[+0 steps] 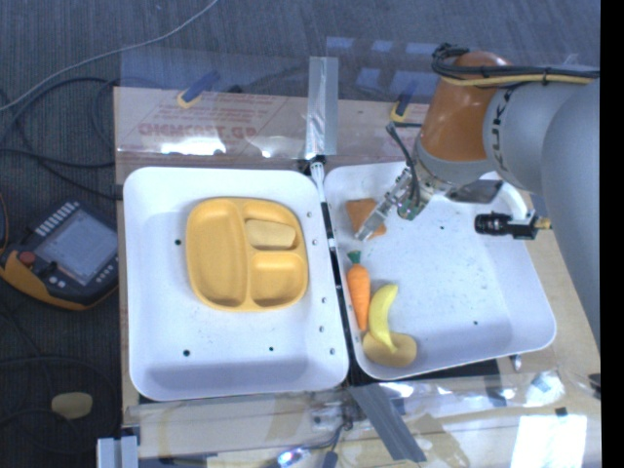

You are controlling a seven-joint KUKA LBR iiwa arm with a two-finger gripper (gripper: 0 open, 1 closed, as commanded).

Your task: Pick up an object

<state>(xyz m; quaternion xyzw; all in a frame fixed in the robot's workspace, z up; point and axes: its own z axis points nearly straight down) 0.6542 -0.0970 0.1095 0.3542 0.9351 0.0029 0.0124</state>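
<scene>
Grey carpet (pixel 78 27) surrounds the bench (pixel 224 125), with a teach pendant (pixel 60 252) lying at left. Nearest, a banana (pixel 385 325) and a carrot (pixel 359 295) lie along the right bin's (pixel 487 300) left wall, and the left bin (pixel 156 339) holds a yellow divided tray (pixel 244 252). Farther back, the gripper (pixel 378 222) is down at an orange wedge (pixel 361 211); whether it is clamped cannot be told.

Two bins: left bin (pixel 146 291), right bin (pixel 468 291). One yellow tray (pixel 244 252). One carrot (pixel 359 295), one banana (pixel 381 320), one orange wedge (pixel 362 213). Four loose items in total.
</scene>
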